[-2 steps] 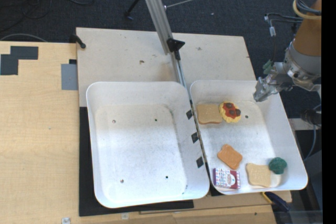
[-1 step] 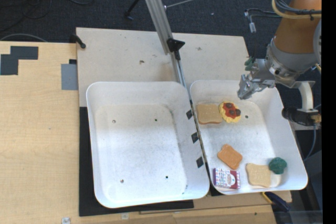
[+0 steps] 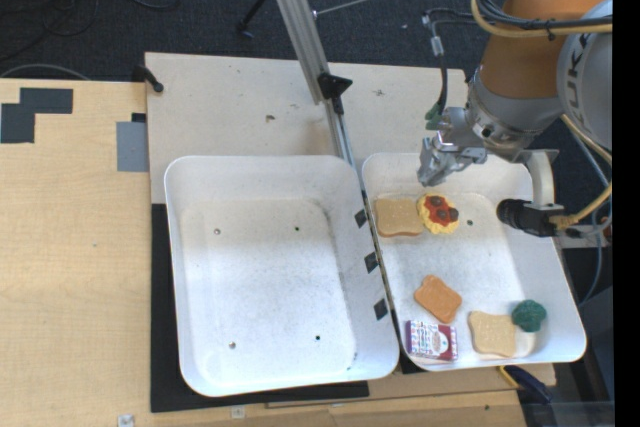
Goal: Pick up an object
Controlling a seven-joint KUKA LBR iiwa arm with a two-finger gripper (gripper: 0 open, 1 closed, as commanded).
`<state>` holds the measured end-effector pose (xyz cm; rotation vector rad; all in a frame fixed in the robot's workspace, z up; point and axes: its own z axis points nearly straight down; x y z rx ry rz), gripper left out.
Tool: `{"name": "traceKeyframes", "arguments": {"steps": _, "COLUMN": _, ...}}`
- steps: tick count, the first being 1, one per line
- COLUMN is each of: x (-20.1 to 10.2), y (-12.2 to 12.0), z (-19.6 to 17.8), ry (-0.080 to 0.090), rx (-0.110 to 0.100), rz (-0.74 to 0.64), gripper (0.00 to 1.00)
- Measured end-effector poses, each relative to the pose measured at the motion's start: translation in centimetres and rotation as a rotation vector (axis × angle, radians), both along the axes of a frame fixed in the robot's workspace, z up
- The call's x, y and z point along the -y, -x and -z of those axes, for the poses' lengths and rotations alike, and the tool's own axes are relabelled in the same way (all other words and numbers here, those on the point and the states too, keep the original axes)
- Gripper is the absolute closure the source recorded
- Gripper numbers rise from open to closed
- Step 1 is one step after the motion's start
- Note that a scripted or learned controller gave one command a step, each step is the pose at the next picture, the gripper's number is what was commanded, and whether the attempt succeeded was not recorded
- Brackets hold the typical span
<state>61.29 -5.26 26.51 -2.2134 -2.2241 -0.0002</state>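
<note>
The right bin point(image 3: 555, 315) holds several toy foods. A tan bread slice point(image 3: 398, 216) lies at its upper left, touching a yellow round piece with red topping point(image 3: 439, 213). Lower down sit an orange cracker point(image 3: 438, 298), a red and white packet point(image 3: 431, 340), a pale bread slice point(image 3: 495, 334) and a green ball point(image 3: 529, 315). My gripper point(image 3: 434, 171) hangs over the bin's back edge, just above the yellow piece, with nothing visibly between its fingers.
The left bin point(image 3: 200, 185) lies beside the right one. A slanted aluminium bar point(image 3: 300, 30) rises from the divide between the bins. A black cylinder point(image 3: 525, 215) juts in at the right bin's right wall. Cables hang near the wrist.
</note>
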Motion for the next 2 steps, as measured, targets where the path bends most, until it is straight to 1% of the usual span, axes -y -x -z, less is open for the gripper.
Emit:
{"name": "traceKeyframes", "arguments": {"steps": 1, "x": -5.1, "y": 0.1, "z": 0.0, "ry": 0.0, "rx": -0.002, "rz": 0.001, "gripper": 1.0}}
{"name": "traceKeyframes", "arguments": {"steps": 2, "x": -9.4, "y": -0.8, "z": 1.5, "ry": 0.001, "rx": -0.004, "rz": 0.002, "gripper": 1.0}}
